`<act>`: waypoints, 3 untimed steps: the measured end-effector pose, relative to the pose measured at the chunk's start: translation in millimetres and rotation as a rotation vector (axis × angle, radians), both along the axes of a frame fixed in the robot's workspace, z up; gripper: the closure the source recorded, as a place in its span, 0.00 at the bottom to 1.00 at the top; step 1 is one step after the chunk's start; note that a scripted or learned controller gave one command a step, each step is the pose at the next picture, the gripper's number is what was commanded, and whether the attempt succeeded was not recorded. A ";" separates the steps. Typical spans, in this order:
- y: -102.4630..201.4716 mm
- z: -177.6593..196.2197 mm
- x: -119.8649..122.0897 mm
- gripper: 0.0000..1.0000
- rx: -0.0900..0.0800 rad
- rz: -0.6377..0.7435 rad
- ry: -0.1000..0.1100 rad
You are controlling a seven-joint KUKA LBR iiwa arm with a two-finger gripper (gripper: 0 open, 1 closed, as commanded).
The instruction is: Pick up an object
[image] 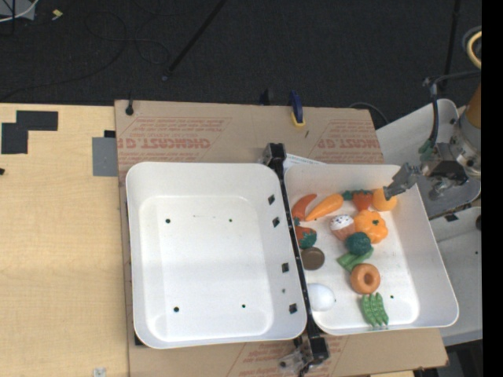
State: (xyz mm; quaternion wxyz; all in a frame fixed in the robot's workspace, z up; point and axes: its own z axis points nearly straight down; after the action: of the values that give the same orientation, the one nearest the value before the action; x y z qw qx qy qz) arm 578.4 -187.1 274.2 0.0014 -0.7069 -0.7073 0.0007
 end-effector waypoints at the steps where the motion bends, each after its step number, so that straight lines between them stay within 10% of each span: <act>1: -9.6 -194.0 31.9 0.00 -0.001 0.002 0.001; 3: -23.8 -186.7 56.0 0.00 0.000 0.002 0.001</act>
State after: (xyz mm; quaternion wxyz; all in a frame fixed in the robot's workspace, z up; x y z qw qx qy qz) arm 634.4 -211.0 87.5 0.0015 -0.7061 -0.7081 0.0011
